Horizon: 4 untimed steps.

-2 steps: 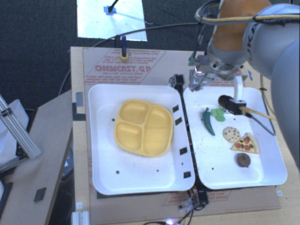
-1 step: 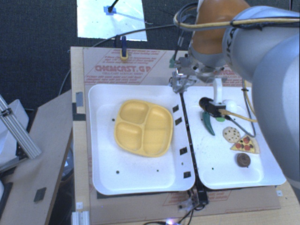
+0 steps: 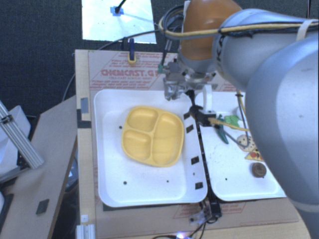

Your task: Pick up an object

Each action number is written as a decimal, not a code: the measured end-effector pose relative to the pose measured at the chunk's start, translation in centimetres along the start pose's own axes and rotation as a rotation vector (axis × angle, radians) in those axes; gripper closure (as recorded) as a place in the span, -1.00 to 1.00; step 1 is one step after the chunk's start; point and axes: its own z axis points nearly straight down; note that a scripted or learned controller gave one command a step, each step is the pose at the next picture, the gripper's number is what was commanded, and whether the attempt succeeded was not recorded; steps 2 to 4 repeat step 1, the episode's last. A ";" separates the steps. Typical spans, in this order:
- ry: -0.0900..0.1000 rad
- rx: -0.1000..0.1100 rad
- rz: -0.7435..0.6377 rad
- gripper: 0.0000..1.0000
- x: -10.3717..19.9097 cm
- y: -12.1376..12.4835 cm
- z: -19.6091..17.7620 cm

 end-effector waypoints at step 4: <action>-0.002 0.000 0.006 -1.00 -0.4 0.0 0.0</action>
